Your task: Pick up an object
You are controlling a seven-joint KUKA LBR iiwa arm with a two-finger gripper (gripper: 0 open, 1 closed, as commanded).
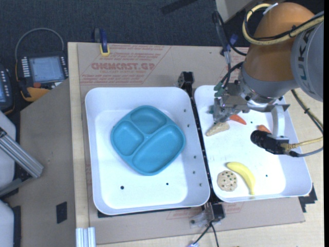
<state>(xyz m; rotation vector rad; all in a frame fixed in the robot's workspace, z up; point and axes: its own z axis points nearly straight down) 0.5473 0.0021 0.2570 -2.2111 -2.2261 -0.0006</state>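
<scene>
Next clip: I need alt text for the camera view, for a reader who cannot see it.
The grey arm's gripper is low in the right bin, just above a tan wedge, with an orange piece, a banana and a cookie nearby. The left bin holds a blue divided plate.

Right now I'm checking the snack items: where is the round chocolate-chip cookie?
The round chocolate-chip cookie lies in the right white bin, near its front edge, just left of the yellow banana.
</scene>
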